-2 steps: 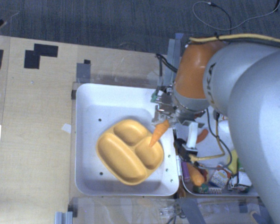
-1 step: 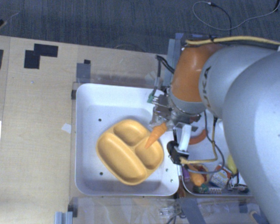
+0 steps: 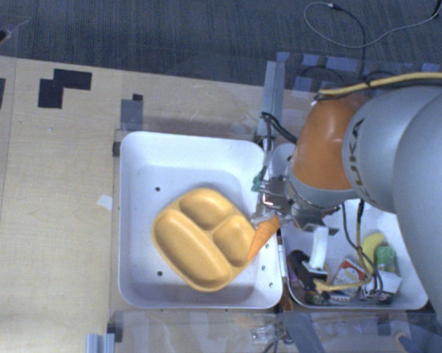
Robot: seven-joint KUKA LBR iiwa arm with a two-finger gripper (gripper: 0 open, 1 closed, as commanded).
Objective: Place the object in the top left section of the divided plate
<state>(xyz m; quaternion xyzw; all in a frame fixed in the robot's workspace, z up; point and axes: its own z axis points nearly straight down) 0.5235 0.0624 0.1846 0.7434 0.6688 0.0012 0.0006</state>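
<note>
A yellow divided plate [image 3: 200, 236] with three sections lies in the left white bin [image 3: 141, 204], turned at a slant. An orange carrot-shaped object [image 3: 260, 239] slants over the plate's right edge and the rim between the two bins. Its upper end is tucked under my gripper [image 3: 272, 211]. The gripper sits just right of the plate, below the orange wrist band [image 3: 323, 152], and the arm's bulk covers most of it.
The right bin [image 3: 415, 299] holds several small items, among them a white bottle [image 3: 319, 249], a yellow piece [image 3: 371, 242], a green piece [image 3: 385, 257] and a dark object [image 3: 302, 268]. The grey arm covers most of that bin. Cables run behind it.
</note>
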